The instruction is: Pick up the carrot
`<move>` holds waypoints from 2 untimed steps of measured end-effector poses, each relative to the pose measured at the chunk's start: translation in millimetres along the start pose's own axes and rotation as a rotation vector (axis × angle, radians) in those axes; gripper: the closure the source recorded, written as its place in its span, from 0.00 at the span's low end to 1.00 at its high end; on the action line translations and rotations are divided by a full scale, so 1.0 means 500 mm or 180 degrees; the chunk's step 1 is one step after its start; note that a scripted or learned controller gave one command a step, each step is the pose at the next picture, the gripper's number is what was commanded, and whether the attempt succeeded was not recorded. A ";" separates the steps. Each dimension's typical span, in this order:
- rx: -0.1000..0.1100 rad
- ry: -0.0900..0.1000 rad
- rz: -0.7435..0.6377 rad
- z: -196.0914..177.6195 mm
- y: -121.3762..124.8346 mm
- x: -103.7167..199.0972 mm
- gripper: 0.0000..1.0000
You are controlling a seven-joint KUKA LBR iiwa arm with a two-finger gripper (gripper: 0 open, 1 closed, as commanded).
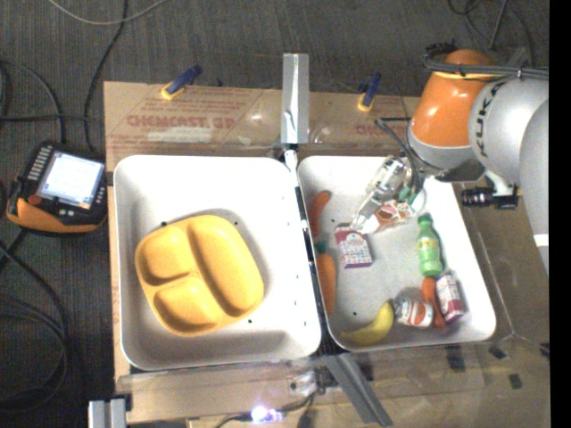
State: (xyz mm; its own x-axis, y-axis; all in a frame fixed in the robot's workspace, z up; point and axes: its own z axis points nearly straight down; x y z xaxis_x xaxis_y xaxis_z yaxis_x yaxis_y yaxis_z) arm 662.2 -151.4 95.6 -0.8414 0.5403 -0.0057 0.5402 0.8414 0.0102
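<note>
While fingers (pixel 368 214) hover, carrot (pixel 327 281) lies apart, lower left.

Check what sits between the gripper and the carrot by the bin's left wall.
In the camera view, a small pink-and-white carton lies between the gripper and the carrot, just below the gripper. The rest of that stretch is bare white bin floor.

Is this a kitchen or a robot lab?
Probably a robot lab. A grey and orange robot arm reaches over two white bins, a handheld control screen sits beside them, and cables trail across the floor.
</note>
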 end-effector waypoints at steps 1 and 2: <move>-0.0020 -0.0035 0.0008 -0.015 0.004 -0.003 1.00; 0.0016 -0.0046 -0.0779 0.005 -0.026 0.174 1.00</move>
State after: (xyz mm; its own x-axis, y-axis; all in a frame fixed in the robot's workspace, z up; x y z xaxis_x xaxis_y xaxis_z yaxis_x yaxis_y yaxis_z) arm 582.0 -115.6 92.6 -0.9470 0.3205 -0.0218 0.3205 0.9472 0.0017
